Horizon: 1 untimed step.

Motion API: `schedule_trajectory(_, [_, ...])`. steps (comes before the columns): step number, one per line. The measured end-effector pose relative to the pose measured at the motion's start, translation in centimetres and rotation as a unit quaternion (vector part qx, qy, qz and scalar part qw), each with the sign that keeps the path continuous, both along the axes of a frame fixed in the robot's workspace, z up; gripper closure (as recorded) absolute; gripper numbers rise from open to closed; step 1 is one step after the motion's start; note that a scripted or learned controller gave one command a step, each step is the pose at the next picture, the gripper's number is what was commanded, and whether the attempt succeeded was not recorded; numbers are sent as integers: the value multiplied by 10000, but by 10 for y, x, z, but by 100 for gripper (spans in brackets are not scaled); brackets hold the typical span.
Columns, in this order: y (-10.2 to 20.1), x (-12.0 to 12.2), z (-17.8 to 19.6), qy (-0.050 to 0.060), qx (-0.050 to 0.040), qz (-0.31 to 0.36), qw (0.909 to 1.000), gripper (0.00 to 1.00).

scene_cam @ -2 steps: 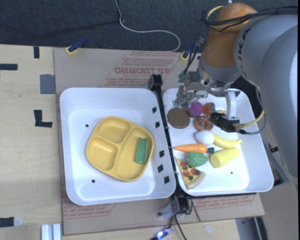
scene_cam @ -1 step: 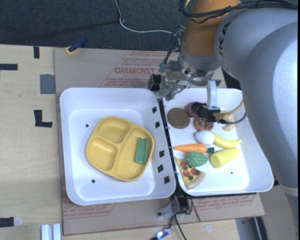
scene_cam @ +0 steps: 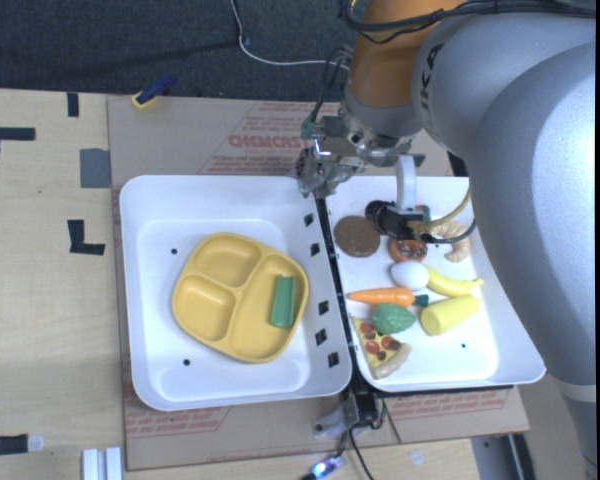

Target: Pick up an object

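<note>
Presently, in the camera view, the gripper (scene_cam: 323,173) is seen at upper centre of the frame, over the top end of the left wall of the right bin (scene_cam: 485,356). Whether it is released or clenched cannot be told, and nothing is seen held in it. The brown disc (scene_cam: 357,236) lies flat in that bin's upper left corner, just below and right of the gripper, apart from it. It is judged light, stiff and thin, and best taken across its rim.
</note>
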<state>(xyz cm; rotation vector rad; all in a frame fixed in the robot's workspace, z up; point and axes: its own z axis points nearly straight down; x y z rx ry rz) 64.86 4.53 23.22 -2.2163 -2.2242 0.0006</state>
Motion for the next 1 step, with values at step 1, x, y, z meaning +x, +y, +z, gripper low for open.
schedule_trajectory(1, [14,1,-6,5,-9,-5,10000,100])
